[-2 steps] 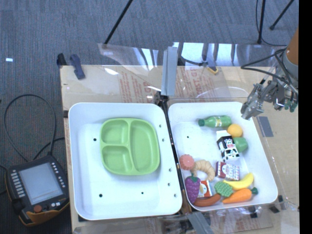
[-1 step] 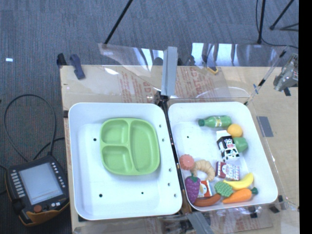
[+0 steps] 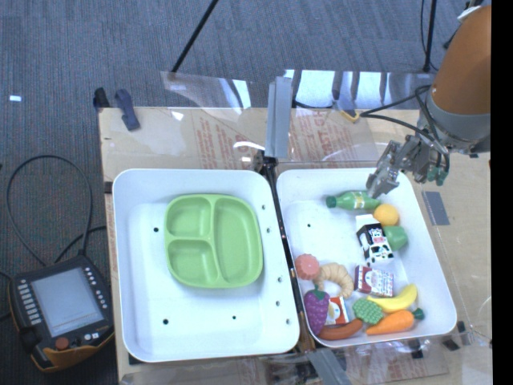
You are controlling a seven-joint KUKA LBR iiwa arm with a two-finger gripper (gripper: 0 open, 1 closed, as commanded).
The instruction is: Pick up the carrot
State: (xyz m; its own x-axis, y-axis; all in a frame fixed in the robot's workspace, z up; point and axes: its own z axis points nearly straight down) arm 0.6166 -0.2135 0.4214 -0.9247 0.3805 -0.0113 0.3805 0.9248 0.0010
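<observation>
From above, my arm reaches in from the right, its orange band cut off by the frame's top corner. My pincer (image 3: 383, 176) hangs over the right bin's (image 3: 425, 239) far edge, just above the green bottle (image 3: 353, 201); it grips nothing, and I cannot tell how its tips stand. The carrot (image 3: 393, 322) lies at the near corner, beside the banana (image 3: 398, 298), partly tucked under neighbouring toys.

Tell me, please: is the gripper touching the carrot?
Apart. The camera view shows the gripper at the far end of the right bin, above the green bottle, while the carrot lies at the near end.
</observation>
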